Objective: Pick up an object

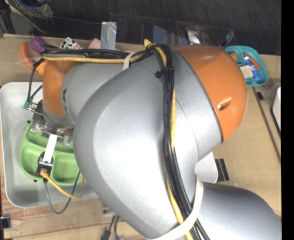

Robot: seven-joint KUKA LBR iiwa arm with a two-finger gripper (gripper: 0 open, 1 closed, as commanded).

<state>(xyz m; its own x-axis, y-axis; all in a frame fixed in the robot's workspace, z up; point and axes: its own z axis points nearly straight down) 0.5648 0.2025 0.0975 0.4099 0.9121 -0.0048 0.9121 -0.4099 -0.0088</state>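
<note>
Toward the middle of the white bin at the view's left lies a bright green object. It is glossy plastic with rounded edges and two shallow hollows. The gripper hangs right over its upper part, under the bulky grey arm. Whether the gripper is open, closed or gripping anything cannot be told.
</note>
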